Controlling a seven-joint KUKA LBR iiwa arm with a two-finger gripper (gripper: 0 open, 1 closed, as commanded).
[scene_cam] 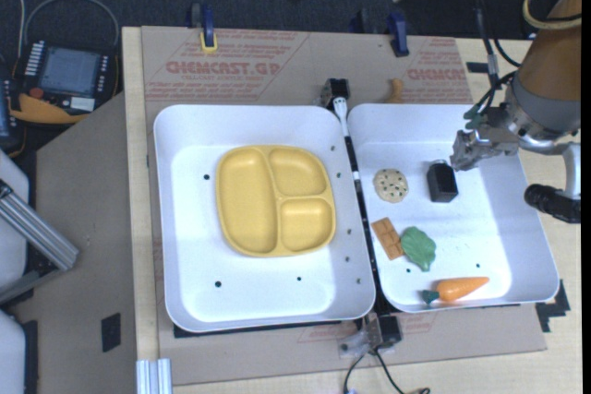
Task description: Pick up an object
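Your claw (464,149) hangs over the right bin (526,235); its grip cannot be made out. Just left of it lies a small black block (442,182), then a speckled cookie (391,185). Nearer you: cracker (388,238), green leafy piece (418,247), orange carrot (460,289).

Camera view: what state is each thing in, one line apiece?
Yellow three-compartment plastic plate: flat in the left bin, compartments bare.
Round chocolate-chip cookie: flat in the right bin.
Small black block: beside the gripper, apart from it.
Orange toy carrot: lying on its side.
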